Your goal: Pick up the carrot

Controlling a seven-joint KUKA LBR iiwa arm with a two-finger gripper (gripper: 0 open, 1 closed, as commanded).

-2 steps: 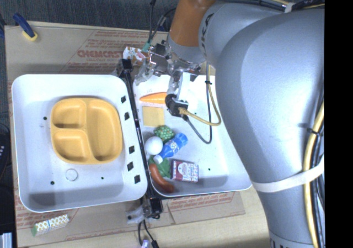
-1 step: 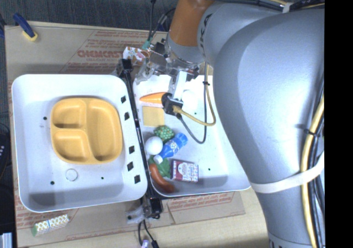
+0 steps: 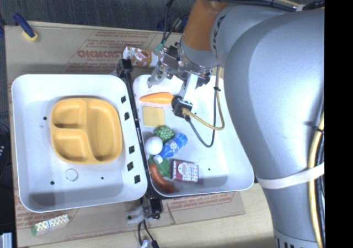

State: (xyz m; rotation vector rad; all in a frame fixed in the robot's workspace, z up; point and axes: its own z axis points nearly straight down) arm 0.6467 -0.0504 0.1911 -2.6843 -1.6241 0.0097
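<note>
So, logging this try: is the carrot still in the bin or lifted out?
In the bin: the carrot lies flat on the right bin's floor, beside the pincer.

bins (image 3: 33, 131): white glossy plastic | tray (image 3: 86, 129): yellow matt plastic | carrot (image 3: 156, 98): smooth orange plastic | bench (image 3: 105, 48): printed cardboard

The arm (image 3: 276, 86) covers the right bin's (image 3: 231, 175) far right corner and runs off the frame's bottom edge. The gripper (image 3: 165, 73) is a dark tangle beside the carrot (image 3: 156, 98); its fingers cannot be made out. By the milk carton (image 3: 185, 171), the sausage (image 3: 161, 179) lies partly shadowed, and the green item (image 3: 164, 164) is half hidden.
</note>
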